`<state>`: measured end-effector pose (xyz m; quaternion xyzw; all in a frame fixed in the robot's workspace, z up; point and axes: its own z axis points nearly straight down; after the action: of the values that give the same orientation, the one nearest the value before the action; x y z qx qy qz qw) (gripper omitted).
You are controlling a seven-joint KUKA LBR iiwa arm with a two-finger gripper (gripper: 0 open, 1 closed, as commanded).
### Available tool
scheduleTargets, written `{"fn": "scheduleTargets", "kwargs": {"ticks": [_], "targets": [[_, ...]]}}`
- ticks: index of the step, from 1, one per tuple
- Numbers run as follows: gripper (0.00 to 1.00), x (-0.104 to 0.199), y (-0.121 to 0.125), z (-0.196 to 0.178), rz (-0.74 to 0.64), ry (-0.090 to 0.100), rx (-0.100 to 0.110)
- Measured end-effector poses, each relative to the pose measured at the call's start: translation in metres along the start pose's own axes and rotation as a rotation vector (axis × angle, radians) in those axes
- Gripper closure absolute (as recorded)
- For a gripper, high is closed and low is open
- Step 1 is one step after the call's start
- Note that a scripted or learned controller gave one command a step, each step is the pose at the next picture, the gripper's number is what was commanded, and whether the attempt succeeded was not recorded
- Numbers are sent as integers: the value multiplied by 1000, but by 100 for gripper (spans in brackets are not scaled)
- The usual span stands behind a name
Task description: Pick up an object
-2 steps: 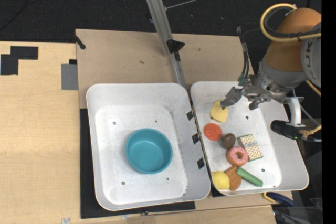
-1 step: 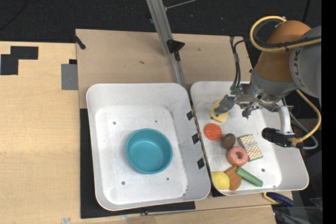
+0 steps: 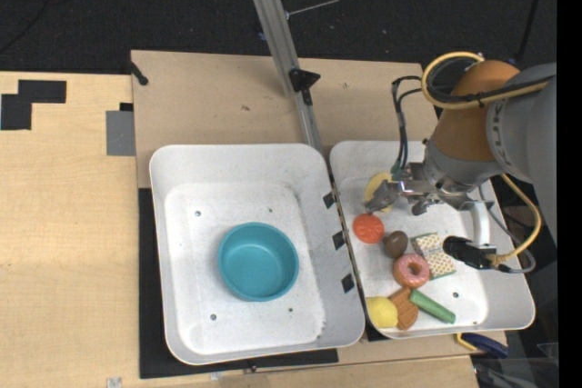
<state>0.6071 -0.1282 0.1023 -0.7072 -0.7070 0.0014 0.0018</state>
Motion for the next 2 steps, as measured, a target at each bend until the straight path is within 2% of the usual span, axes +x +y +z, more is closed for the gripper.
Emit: {"fn": "scheduleTargets", "kwargs": {"ticks": [1, 2], "targets": [[0, 0, 1, 10, -1, -1, -6], [100, 0, 1, 0, 1, -1, -6]]}}
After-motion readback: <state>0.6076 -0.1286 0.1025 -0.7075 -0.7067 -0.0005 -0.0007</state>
